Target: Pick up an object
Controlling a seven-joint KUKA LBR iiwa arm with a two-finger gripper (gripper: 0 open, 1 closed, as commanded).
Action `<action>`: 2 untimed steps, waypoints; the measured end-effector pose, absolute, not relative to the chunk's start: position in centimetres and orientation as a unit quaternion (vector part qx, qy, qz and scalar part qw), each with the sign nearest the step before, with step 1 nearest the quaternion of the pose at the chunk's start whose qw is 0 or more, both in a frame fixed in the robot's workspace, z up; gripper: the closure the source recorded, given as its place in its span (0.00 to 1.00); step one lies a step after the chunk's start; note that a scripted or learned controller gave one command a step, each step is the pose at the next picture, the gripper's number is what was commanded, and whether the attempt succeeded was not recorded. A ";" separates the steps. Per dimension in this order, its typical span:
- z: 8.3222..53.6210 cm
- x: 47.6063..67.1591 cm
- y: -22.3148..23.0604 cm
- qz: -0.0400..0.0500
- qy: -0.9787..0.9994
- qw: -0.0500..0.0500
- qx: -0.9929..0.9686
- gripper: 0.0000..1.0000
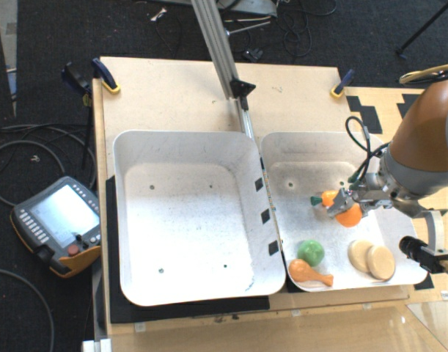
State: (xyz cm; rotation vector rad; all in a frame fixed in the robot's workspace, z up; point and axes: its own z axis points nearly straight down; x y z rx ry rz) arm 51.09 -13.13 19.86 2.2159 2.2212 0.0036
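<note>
The gripper is low over the middle of the right bin, at the end of the grey arm that comes in from the right. An orange object with a small green tip lies directly under and against the gripper, which partly hides it. Whether the gripper holds it is unclear. Nearer the bin's front lie a green ball, an orange pear-shaped toy and a tan, rounded object.
The left bin sits beside the right one, with their raised walls meeting at the middle. A metal pole slants up from the back of the bench. A teach pendant lies on the floor at the left.
</note>
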 end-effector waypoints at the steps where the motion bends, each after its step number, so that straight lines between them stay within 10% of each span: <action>1: 25.1 51.3 -13.1 0.002 0.708 0.003 0.706 1.00; 2: 23.8 51.1 -7.5 0.000 0.710 -0.001 0.704 1.00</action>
